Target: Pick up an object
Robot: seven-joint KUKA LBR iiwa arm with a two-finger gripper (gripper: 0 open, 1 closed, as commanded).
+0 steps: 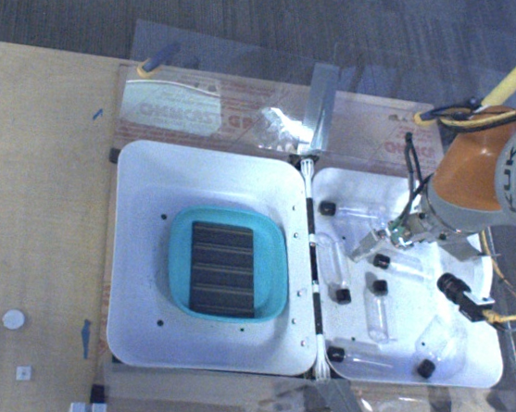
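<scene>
Tool hangs over the right bin; nearest clear vial lies just below it, long axis sideways; grip state unclear.

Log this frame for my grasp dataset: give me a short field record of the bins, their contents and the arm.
left bin: shallow white bin holding a teal plastic tray with a dark ribbed insert
right bin: shallow white bin holding several clear plastic vials with black caps
arm: grey with orange band, over the right bin
gripper: low among the vials, finger state unclear
grasp: none visible
</scene>
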